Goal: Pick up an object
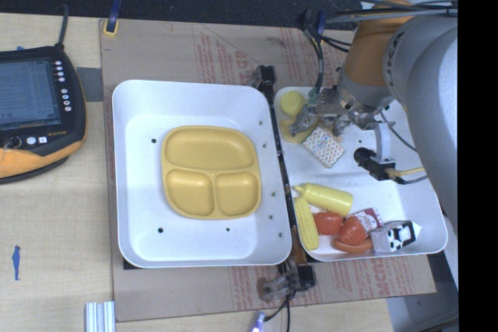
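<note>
Toys sit in right bin; gripper low over patterned packet, can't tell grip state; wooden bench, cardboard sheet, dark floor behind

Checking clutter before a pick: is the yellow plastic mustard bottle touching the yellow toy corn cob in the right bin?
Touching. The camera view shows the yellow plastic mustard bottle lying with its nozzle end against the top of the yellow toy corn cob, no gap between them.

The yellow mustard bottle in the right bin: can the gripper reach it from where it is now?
Probably yes. The mustard bottle lies on top of the pile with its upper side bare, and the gripper hovers in the same bin, further back. The corn and red pieces crowd its near side, though.
</note>
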`<state>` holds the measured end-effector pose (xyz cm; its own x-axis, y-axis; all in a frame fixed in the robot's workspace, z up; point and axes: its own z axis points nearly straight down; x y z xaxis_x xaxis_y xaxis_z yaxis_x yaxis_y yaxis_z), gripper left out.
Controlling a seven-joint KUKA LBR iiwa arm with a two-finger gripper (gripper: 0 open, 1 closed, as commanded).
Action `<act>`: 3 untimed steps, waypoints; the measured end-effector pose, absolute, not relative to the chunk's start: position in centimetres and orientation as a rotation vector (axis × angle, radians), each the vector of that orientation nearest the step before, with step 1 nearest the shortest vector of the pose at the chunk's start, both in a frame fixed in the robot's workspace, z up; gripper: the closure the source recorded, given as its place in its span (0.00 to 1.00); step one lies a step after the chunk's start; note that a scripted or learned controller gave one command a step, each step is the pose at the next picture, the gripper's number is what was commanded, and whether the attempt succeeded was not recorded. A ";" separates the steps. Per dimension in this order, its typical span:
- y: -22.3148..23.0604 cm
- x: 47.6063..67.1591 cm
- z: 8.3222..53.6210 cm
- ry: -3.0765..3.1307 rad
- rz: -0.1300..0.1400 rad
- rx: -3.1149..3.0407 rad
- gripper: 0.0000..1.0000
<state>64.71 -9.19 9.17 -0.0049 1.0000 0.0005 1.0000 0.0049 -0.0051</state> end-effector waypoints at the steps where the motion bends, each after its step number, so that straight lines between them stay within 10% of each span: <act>1: -10.1 65.3 9.0 -2.214 0.018 -2.201 0.00; 2: -4.5 65.7 19.3 -2.225 0.002 -2.215 0.00; 3: -9.3 65.6 10.8 -2.224 0.007 -2.216 0.00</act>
